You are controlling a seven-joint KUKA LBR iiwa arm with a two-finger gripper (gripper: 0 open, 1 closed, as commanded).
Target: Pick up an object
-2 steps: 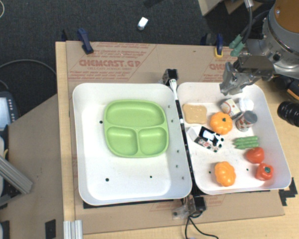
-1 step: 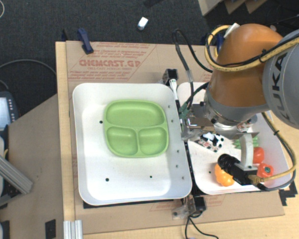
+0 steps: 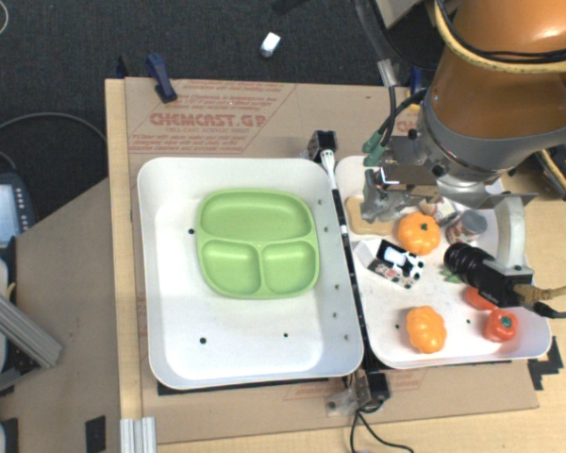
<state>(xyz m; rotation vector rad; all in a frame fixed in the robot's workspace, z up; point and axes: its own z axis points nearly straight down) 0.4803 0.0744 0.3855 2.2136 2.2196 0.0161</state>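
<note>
— Nearest: small orange plastic pumpkin, front part of the right white bin. Just to its right, apart from it, red plastic tomato-like fruit.

— Noted. Farther in?

— Black-and-white toy cow, lying flat mid-bin, long axis slanting from far-left to near-right. Across the shared rim, green three-compartment plastic plate in the left white bin, well apart from the rest.

— Likely target?

— Judged so: second orange plastic pumpkin, just beyond the cow. Touching it or not: cannot tell. Round body, so no long axis worth recording and no clear heading; stem too small to read.

— Gripper?

— Grey metal gripper at the far end of the right bin, just beyond that pumpkin and slightly left of it, seemingly above. How far open: cannot tell, lost among wrist hardware. No object seen in its grasp.

— So the coming move?

— Probably a short shift toward the camera and a little right, then straight down. Any closing direction fine on a round shape. Cow close on the near-left side: some risk of nudging it.
</note>
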